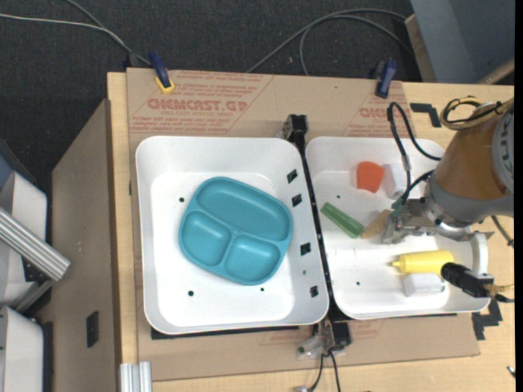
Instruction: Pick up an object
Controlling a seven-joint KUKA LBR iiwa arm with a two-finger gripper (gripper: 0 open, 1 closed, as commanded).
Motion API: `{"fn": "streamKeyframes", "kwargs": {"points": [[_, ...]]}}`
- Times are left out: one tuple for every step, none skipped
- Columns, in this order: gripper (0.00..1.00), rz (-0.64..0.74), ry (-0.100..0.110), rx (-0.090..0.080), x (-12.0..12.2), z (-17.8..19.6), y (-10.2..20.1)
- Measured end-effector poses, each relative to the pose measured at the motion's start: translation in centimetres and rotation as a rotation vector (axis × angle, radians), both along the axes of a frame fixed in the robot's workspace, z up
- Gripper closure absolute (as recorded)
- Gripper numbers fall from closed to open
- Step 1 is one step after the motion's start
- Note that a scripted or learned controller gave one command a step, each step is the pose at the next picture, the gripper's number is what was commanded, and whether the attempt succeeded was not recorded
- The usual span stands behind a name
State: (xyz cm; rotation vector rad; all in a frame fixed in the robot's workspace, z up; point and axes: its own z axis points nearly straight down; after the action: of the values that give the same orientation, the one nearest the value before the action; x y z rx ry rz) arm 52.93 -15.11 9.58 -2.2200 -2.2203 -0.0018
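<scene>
this is a robot lab or test bench, not a home. two shallow white bins sit side by side on a cardboard sheet printed with a maker's name, held down by blue and yellow clamps. loose cables trail over dark carpet, an aluminium rail lies at the left, and a grey and orange robot arm reaches in.

The arm is a thick rounded cylinder with a broad orange band, turning to smooth grey at the wrist below it. A black cable loops along its upper side, and a coil of yellow wire sits near its top. The gripper is a small, dull metal piece with greenish parts.
</scene>
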Motion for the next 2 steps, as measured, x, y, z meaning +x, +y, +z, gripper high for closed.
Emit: {"fn": "streamKeyframes", "kwargs": {"points": [[1.00,0.001,-0.007,-0.004,0.6,6.0,-0.8],[1.00,0.000,-0.007,-0.004,-0.2,11.4,-1.4]]}}
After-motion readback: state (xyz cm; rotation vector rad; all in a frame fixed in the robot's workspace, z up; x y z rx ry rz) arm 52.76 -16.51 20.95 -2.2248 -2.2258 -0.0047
